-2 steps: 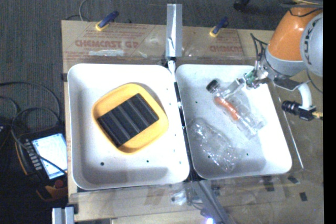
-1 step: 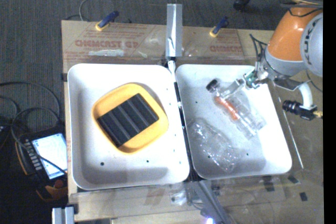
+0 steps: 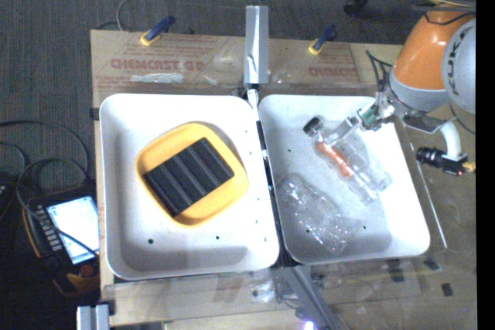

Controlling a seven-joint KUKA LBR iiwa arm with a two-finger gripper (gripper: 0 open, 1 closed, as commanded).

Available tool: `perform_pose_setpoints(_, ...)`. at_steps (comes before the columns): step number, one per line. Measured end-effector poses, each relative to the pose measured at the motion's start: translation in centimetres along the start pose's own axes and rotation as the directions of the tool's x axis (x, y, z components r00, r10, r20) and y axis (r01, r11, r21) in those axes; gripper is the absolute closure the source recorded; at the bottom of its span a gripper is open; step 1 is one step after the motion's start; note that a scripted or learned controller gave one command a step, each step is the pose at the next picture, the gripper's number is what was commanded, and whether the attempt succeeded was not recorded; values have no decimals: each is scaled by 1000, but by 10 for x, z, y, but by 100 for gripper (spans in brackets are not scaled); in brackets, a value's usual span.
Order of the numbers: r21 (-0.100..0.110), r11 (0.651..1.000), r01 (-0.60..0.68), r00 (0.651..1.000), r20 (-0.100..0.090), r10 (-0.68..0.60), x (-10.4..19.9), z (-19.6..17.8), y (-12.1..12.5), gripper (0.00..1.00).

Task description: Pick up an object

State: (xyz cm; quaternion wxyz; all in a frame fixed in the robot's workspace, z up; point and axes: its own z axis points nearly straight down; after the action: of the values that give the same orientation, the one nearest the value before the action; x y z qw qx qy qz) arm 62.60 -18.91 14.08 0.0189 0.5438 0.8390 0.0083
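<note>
The gripper [image 3: 370, 118] hangs over the right bin [image 3: 402, 232], near its rim at about 1 o'clock from the bin's middle. I cannot tell if it is released or clenched, because the end is small and partly hidden under the orange band of the arm [image 3: 425, 50].

The nearest thing is a clear plastic bottle [image 3: 352, 158] with a black cap [image 3: 312, 124] and an orange-red strip inside. It lies flat in the upper middle of the same bin. From the gripper it lies toward 8 o'clock, just beside it, perhaps touching. Its long axis runs from 10 o'clock at the cap end to 4 o'clock.

A crumpled clear wrapper [image 3: 317, 212] lies toward 7 o'clock, farther away. The yellow tray with a black ribbed insert [image 3: 192, 172] rests in the left bin [image 3: 124, 243], well apart.
</note>
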Motion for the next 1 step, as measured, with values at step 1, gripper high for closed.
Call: perform_pose_setpoints(1, 0, 1000, 24, 1000, -1, -24, 0, 0, 0, 0)
